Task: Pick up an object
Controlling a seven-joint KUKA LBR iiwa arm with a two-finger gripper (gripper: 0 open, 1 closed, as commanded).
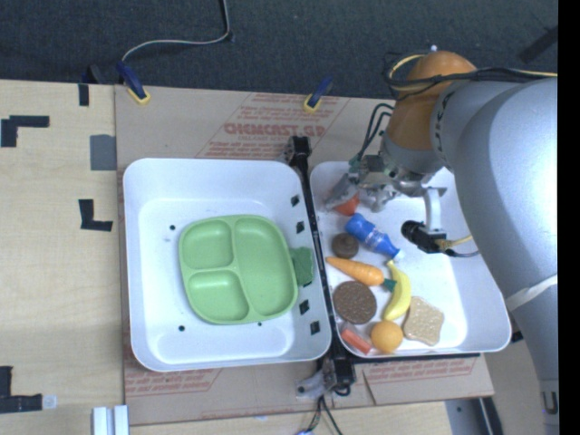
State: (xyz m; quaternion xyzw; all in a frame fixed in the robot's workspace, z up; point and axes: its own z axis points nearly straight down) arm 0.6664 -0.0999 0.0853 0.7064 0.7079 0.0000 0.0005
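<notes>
My gripper [355, 191] hangs low over the far left part of the right bin [458, 279], with the grey arm coming in from the right. A small orange-red piece [347, 207] lies just below its tip, partly hidden by it. A blue bottle [370, 234] lies right in front of the gripper. Further toward the near side are a small brown cookie [344, 245], a carrot [355, 269], a banana [399, 293], a large brown cookie [354, 302], an orange [386, 336] and a bread slice [423, 322]. I see nothing held.
The left bin [136, 243] holds a green divided plate [237, 268]. A small green item [303, 265] sits against the divider between the bins. A small red piece [356, 340] lies at the right bin's near edge. Cardboard lies under both bins.
</notes>
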